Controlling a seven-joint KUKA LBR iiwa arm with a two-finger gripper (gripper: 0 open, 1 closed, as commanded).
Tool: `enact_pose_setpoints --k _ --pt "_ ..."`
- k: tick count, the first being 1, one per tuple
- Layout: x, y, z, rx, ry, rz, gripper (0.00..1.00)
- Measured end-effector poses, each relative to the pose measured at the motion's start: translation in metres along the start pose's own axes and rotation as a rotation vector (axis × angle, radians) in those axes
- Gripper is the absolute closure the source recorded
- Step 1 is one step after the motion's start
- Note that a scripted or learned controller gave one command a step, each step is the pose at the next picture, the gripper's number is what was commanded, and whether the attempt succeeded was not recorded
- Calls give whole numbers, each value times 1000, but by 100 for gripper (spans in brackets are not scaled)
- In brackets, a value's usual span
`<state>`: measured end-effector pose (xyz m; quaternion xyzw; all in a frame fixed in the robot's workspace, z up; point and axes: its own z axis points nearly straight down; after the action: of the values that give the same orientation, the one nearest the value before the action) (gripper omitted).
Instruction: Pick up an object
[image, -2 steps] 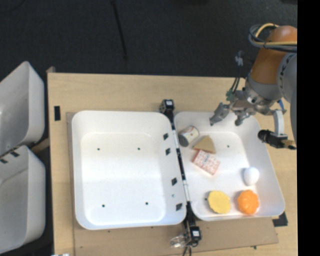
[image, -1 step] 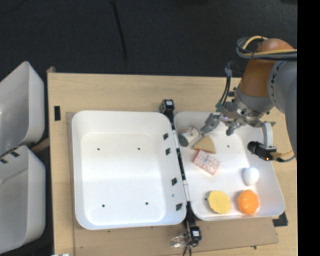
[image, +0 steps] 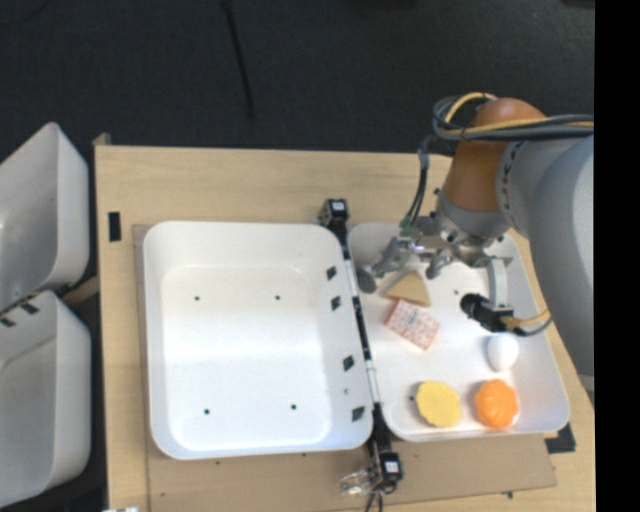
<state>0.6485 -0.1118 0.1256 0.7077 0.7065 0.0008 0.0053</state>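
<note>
A: What are the fingers (image: 374, 271) doing?

B: They are spread apart with nothing clasped between them. The gripper (image: 405, 268) hangs low over the right bin (image: 548, 398), in the top corner next to the edge it shares with the left bin (image: 250, 330).

A: And what is nearest to it?

B: A tan wedge (image: 409, 291) lies just below the fingertips on the bin floor. I cannot tell whether they touch it. A pink checked packet (image: 413, 325) lies just beside the wedge, toward the middle of the bin.

A: How is the arm posed?

B: The wrist points steeply down, with the orange band (image: 478, 165) above it. The grey arm (image: 560, 210) comes in over the bin's right edge.

A: What else is in there?

B: A white egg (image: 502, 351) sits near the right edge. A yellow disc (image: 438, 403) and an orange ball (image: 496, 402) lie side by side along the bottom edge – well apart from the gripper.
</note>
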Motion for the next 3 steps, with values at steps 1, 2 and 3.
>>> enact_pose_setpoints --k 1,2,3 --pt "2 1 4 0 2 -3 0" --pt "-2 3 8 -6 4 -5 0" --pt "-19 -5 19 10 3 -5 0"
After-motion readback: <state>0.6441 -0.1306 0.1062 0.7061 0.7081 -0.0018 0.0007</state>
